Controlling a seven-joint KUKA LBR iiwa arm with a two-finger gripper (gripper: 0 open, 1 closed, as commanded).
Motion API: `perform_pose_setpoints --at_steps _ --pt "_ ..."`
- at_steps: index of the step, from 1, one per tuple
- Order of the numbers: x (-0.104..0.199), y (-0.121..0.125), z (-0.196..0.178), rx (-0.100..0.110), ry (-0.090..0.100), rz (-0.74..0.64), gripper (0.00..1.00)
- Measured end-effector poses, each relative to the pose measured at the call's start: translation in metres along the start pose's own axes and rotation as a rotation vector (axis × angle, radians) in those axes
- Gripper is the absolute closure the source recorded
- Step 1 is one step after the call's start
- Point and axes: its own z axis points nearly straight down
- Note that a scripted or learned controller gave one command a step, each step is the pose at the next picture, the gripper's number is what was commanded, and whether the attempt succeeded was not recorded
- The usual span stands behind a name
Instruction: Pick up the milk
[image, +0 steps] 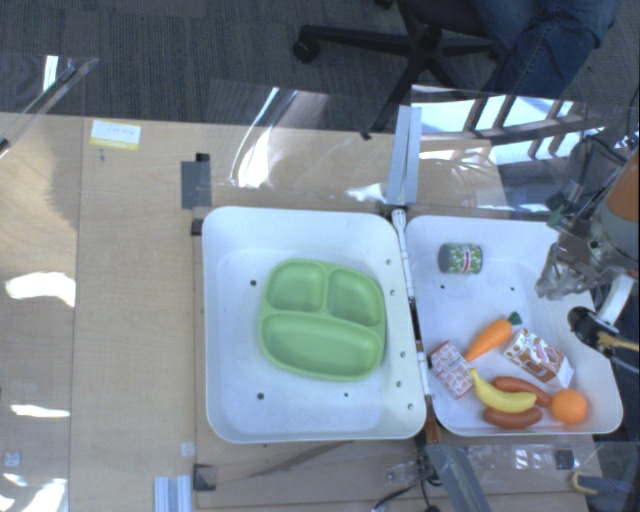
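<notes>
The milk (538, 359) is a small white carton with red and orange print. It lies on its side in the right bin (440, 300), toward the front right, between a carrot (489, 339) and an orange (569, 407). My gripper (566, 283) hangs over the right side of that bin, behind the milk and clear of it. It is open and holds nothing.
The right bin also holds a small green-labelled can (460, 259) at the back, a red and white box (451, 368), a banana (503, 395) and two sausages (512, 416). A green divided plate (323, 320) sits in the left bin (230, 300).
</notes>
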Motion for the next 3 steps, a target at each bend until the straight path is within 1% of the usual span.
perform_pose_setpoints --at_steps 1,2,3 --pt "0.066 -0.024 -0.061 -0.003 0.002 0.301 1.0" --pt "0.081 -0.048 -0.114 -0.003 0.003 0.703 1.0" --pt "0.03 0.051 -0.042 0.001 -0.001 0.676 1.0"
